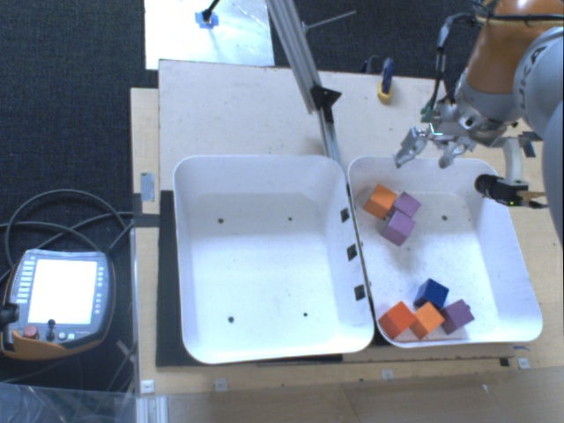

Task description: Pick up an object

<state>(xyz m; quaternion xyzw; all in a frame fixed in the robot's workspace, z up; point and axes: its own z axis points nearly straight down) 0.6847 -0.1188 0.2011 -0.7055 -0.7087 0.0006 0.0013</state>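
My gripper (429,152) hangs over the far edge of the right bin (507,245), fingers spread open with nothing between them. Just below and left of it lie an orange cube (381,200) and two purple cubes (406,205) (397,227) huddled together. At the bin's near edge sit another orange cube (397,319), a smaller orange cube (428,318), a blue cube (432,293) and a purple cube (457,315).
The left bin (264,254) lies beside the right one. A slanted metal pole (295,42) crosses the back of the bench. A control pendant (57,302) sits at the far left, off the bench.
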